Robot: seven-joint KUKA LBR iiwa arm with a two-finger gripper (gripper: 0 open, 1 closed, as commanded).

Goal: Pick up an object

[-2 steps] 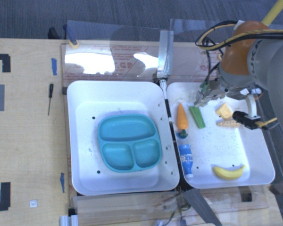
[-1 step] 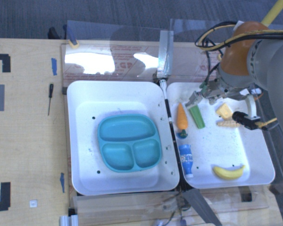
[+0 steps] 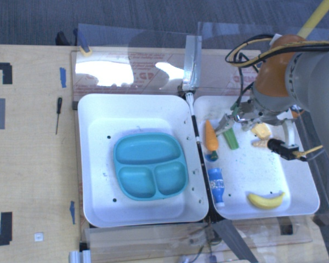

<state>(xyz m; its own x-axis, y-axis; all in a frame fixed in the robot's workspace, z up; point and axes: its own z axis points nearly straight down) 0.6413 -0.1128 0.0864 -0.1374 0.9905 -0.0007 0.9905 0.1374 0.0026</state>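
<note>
1. Over the right bin (image 3: 296, 196), the end effector (image 3: 229, 120) hangs low by the green block (image 3: 231, 139) and carrot (image 3: 210, 136); whether it is apart or together I cannot tell.
2. Risk: these lie close together, so a descent may nudge one aside.
3. Banana (image 3: 266, 200) and bottle (image 3: 216, 184) lie nearer the front.

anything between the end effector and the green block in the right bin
Nothing visible. The end effector sits at the green block's upper end with no object between them. The carrot lies just left of the block, close beside it.
</note>
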